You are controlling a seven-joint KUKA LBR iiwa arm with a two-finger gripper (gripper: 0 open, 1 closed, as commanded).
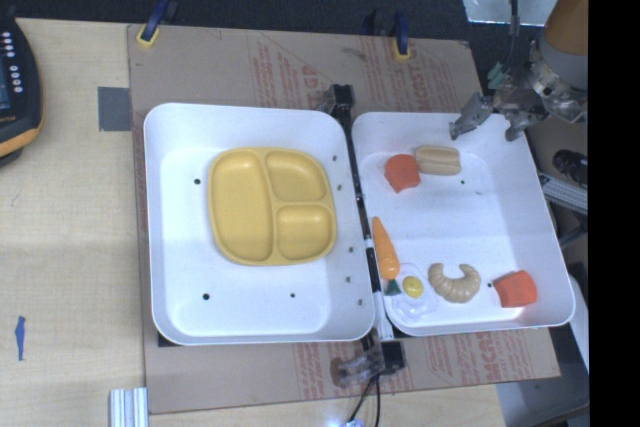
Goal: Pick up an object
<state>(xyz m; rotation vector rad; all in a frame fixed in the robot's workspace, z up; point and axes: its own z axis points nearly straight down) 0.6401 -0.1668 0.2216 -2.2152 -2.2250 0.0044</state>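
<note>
Bread roll (pixel 437 160) near back wall of right bin (pixel 530 215), touching nothing, red block (pixel 402 172) just beside. Gripper (pixel 492 120) above back rim, fingers spread wide, holding nothing. Open floor mid-bin; carrot (pixel 385 248), croissant (pixel 455 282) along front. Yellow tray (pixel 271 205) in left bin (pixel 170 215). Cardboard (pixel 250 65) underneath.

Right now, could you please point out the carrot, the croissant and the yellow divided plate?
carrot (pixel 385 248): camera view, middle of its orange body, at the right bin's left edge.
croissant (pixel 455 282): camera view, middle of its curved back.
yellow divided plate (pixel 238 198): camera view, floor of its large left compartment.
</note>
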